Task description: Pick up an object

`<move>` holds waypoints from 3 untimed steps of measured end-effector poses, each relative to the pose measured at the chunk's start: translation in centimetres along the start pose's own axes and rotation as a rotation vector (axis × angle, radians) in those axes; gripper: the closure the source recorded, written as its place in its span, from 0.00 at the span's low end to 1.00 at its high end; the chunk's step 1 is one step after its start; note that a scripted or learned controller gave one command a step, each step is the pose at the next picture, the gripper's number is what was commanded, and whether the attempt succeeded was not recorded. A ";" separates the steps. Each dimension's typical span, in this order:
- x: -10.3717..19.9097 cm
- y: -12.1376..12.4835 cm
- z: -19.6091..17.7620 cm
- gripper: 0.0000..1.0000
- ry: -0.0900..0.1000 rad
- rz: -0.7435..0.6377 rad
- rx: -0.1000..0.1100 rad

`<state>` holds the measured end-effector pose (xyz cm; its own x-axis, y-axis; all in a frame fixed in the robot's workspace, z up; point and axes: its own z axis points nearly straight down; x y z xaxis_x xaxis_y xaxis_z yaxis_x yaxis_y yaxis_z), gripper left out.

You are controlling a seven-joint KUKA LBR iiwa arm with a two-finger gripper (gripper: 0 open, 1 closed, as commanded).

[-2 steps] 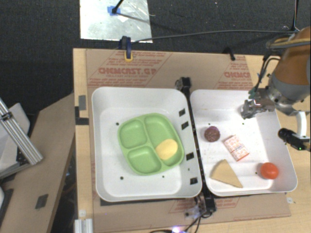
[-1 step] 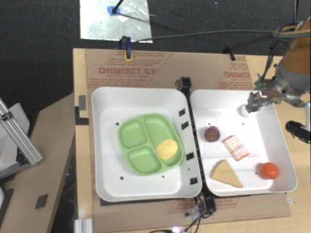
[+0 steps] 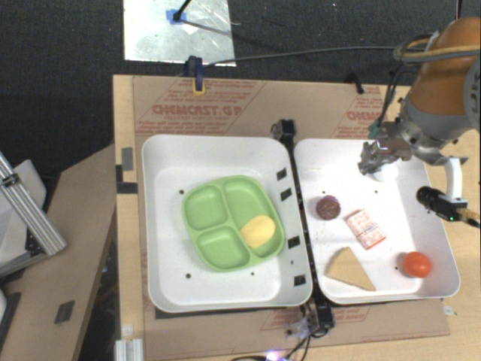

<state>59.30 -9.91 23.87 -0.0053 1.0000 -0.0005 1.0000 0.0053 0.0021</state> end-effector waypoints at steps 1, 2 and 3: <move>5.4 0.2 1.1 1.00 0.001 -0.002 0.000; 10.9 0.4 2.0 1.00 0.001 -0.001 0.001; 15.5 0.7 1.3 1.00 0.001 -0.003 0.001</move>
<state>59.89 5.61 22.53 -0.0084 1.0000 0.0009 1.0000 0.0084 0.0013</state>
